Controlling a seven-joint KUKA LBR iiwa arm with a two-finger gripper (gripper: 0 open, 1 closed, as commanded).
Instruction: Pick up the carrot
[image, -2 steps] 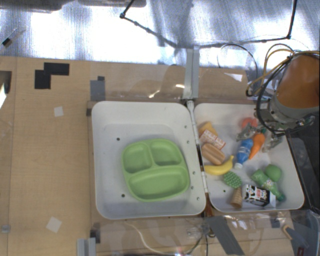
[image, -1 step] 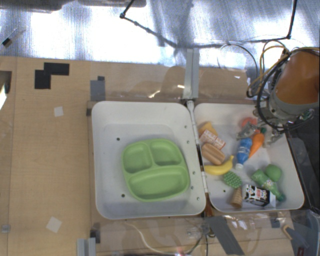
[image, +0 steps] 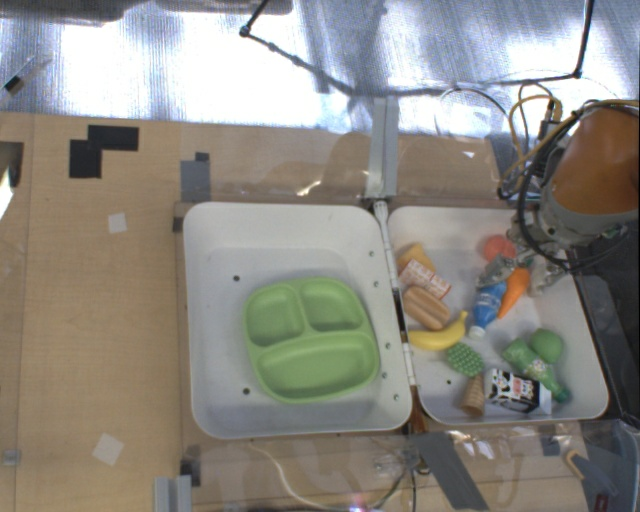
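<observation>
1. Tool (image: 520, 268) sits low over the far right part of the right bin (image: 590, 400), under the grey arm with its orange band (image: 600, 165); the carrot (image: 514, 290) lies right by its tip, but the metal parts blur together and I cannot tell whether it grips anything.
2. Nearest the camera in that bin lie a small black-and-white carton (image: 516, 390) and a brown cone topped with a green waffle-like piece (image: 468, 375).
3. Just right of these rests a green vegetable toy (image: 538, 355), near the bin's right wall.
4. Farther in, a yellow banana (image: 440, 336) curves beside a hot dog bun (image: 426, 308), close to the divider between the bins.
5. A blue bottle (image: 486, 305) lies tilted, touching or almost touching the carrot's left side.
6. The carrot is orange, angled with its thick end up toward the tool.
7. Beyond, an orange-and-white packet (image: 418, 268) and a red, possibly tomato-like, item (image: 497, 246) sit toward the far wall.
8. The left bin (image: 215, 300) holds a green divided plate (image: 312, 338).
9. Both bins rest on the tan counter (image: 90, 320), which bears black marks (image: 100, 147) at the far left.
</observation>
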